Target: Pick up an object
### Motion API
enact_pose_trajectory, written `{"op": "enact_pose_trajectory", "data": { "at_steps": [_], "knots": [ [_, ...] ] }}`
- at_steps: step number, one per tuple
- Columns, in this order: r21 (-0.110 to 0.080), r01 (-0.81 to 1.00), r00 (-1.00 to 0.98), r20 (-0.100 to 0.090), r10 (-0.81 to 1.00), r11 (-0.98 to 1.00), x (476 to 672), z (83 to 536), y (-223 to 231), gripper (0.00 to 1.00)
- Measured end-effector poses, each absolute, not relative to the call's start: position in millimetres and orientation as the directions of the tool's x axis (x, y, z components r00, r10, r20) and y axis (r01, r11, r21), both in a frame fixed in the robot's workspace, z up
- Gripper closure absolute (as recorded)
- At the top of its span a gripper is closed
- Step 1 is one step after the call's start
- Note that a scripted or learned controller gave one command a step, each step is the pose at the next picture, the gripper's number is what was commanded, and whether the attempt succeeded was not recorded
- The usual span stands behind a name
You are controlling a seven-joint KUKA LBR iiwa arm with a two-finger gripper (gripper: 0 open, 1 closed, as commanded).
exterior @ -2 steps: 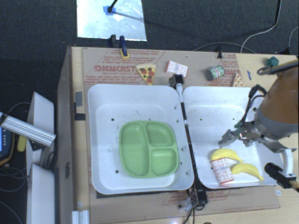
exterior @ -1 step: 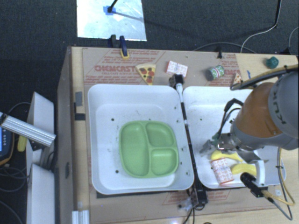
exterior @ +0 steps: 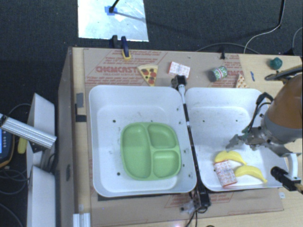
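Overhead view of the bench. We take the right-hand white bin (exterior: 222, 103) as our landmark. In its near corner lie three candidates for picking: a yellow banana (exterior: 230, 156), a second banana (exterior: 250, 172) nearer the bin's front rim, and a small red-and-white packet (exterior: 226, 173) touching both. The arm (exterior: 287, 112), grey with its orange band, enters over the bin's right rim, and the gripper (exterior: 239, 140) hangs just above and beside the first banana, toward the bin's centre. We cannot tell from this angle how the tool is set; nothing is seen caught in it. We judge the step in hand to be the approach: the tool is positioned near the cluster, but no object has been lifted. The next move, in our reading, calls for a short shift toward the front rim and a descent onto one banana; the crowding of the three items could spoil a clean hold. To the landmark's left sits the second bin (exterior: 102, 126) bearing a green divided plate (exterior: 150, 151). Behind the landmark, on the cardboard, lie a toy pizza slice (exterior: 148, 73), a small card (exterior: 179, 69) and a green can (exterior: 219, 73).
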State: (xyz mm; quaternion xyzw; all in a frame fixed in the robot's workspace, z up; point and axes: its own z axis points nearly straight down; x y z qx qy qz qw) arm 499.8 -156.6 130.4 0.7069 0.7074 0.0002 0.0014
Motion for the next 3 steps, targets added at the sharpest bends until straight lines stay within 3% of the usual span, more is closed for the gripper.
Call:
{"op": "enact_pose_trajectory", "data": {
  "at_steps": [1,2,3],
  "knots": [
    [0.002,1.0,-0.003,0.001,1.0,0.003,487.1,93,-89,0.0],
    [0.004,1.0,-0.005,0.0,1.0,0.005,488.2,103,-89,1.0],
    [0.002,1.0,-0.004,0.002,1.0,0.004,487.3,194,32,1.0]
  ]
}}
